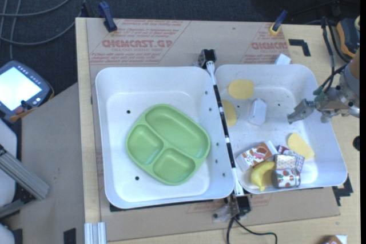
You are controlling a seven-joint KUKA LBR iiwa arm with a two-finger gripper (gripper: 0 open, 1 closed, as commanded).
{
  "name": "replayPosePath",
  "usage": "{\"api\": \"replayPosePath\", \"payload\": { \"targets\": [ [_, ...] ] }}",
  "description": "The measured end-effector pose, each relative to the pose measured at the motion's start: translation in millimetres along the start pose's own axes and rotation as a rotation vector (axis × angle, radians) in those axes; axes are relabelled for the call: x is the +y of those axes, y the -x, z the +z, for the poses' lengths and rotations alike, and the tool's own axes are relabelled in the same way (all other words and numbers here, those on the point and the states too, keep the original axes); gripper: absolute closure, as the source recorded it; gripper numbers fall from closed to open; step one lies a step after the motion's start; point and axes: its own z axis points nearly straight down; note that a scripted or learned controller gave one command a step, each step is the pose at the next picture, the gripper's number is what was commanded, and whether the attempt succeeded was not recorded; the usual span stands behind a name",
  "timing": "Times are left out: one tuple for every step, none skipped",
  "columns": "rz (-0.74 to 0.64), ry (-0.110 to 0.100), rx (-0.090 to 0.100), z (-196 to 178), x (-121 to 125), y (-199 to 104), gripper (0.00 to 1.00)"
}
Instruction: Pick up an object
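The right bin (320,177) holds several small items. A yellow disc (241,88) lies near its back, and a yellow piece (230,113) leans on its left wall. A pale grey cup-like object (258,111) sits between them. A yellow wedge (300,146) lies toward the right. In the front corner a banana (262,174) rests beside a red and white packet (257,155) and a patterned carton (287,171). My gripper (311,111) hovers over the bin's right side, above and behind the yellow wedge, with nothing visibly in it.
The left bin (108,94) bears a green divided plate (167,143). A black clamp (207,57) joins the bins at the back, another (240,206) at the front. Blue clips (107,15) hold the cardboard sheet's back corners.
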Motion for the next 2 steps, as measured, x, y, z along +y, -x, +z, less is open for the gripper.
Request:
{"api": "replayPosePath", "payload": {
  "targets": [
    [-0.002,0.001,0.001,110.6,-13.7,34.1,0.00],
    [-0.001,0.002,0.000,119.6,-2.3,-20.6,0.00]
  ]
}}
